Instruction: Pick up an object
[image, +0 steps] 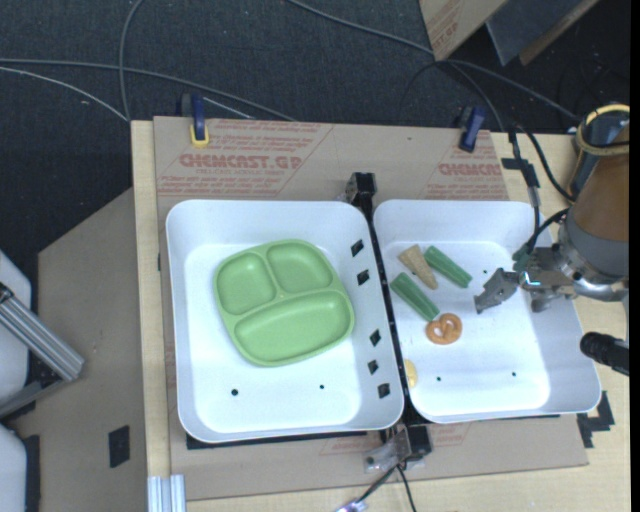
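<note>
Claw (497, 291): over the right bin (520, 395), nothing between its fingers; open or closed, cannot tell.
Pretzel (444, 328): right bin, just left of the claw.
Plate (284, 301): left bin (200, 330).

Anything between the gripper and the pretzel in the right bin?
No. In the camera view, only bare white bin floor lies between the gripper and the pretzel. The green pieces sit further left.
</note>
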